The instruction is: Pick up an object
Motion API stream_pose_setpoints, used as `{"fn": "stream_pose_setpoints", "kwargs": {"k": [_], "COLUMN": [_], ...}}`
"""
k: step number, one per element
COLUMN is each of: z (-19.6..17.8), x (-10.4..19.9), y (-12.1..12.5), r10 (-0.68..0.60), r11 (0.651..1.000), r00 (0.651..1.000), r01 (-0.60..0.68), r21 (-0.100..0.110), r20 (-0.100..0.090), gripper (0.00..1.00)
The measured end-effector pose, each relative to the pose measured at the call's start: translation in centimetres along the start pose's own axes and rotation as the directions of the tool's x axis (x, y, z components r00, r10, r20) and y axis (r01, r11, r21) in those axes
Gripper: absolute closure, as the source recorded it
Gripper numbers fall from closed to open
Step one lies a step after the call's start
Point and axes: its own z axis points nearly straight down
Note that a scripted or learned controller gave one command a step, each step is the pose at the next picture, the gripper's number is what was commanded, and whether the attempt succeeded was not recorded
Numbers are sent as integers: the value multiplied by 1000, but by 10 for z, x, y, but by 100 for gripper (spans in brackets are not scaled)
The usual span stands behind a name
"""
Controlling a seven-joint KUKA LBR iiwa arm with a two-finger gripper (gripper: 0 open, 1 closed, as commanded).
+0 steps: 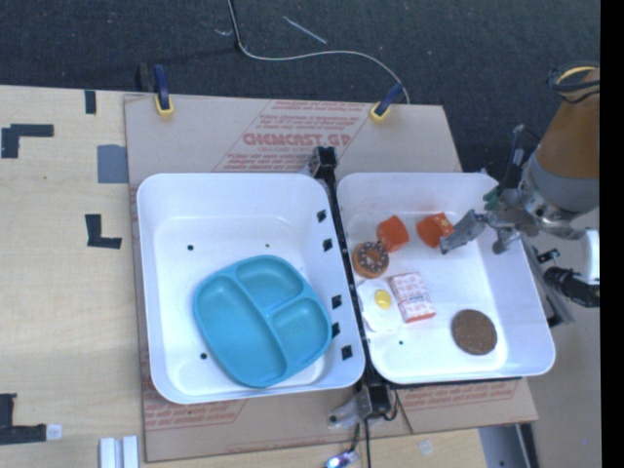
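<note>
gripper [456,238]: over right bin [517,359], beside orange block [434,228]; finger state cannot be told | nearby: donut [371,258], brown cookie [474,331] | left bin [161,203]: blue divided plate [261,318]

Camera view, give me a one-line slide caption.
KUKA gripper reaches toward an orange block in the right bin; a blue divided tray sits in the left bin.

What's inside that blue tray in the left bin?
The blue tray has three compartments, and all three show bare blue bottoms. It lies in the left bin, covering part of the bin's floor, so whatever might be beneath it cannot be seen.
</note>
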Motion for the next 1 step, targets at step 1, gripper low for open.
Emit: {"fn": "stream_pose_setpoints", "kwargs": {"k": [1], "z": [-8], "x": [0], "y": [3], "r10": [-4], "r11": [1000], "r00": [1000], "r01": [4], "r21": [-13], "r20": [3], "gripper": [0]}}
